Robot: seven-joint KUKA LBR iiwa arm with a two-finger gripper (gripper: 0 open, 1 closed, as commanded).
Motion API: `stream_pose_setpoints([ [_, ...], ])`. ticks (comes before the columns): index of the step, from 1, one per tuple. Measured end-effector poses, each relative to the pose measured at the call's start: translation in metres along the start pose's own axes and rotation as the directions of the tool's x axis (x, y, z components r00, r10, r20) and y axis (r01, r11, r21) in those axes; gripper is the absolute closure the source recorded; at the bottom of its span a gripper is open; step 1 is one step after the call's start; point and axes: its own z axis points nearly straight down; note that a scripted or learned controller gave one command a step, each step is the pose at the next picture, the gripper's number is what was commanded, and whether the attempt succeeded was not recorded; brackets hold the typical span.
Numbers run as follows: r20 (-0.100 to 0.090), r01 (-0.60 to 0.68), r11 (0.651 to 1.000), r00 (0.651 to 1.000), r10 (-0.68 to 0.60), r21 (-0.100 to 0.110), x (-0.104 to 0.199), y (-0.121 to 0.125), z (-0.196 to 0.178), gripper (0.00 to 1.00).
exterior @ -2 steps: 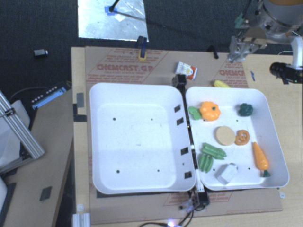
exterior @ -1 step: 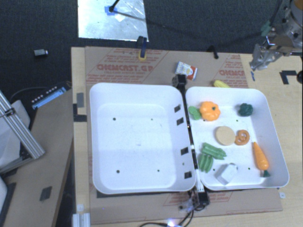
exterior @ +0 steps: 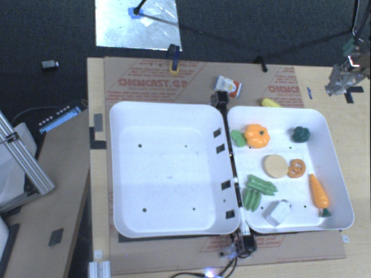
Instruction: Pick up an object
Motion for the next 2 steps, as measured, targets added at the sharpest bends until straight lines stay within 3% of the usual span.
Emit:
stream_pose_setpoints([
  [1,0.001,0.002,1.0,1.0,-0.002,-0.001,-0.054,-0.001,0.014,1.0],
  [2,0.002,0.003,1.0,1.0,-0.003,-0.01,-0.058,-0.046,-0.076,1.0],
])
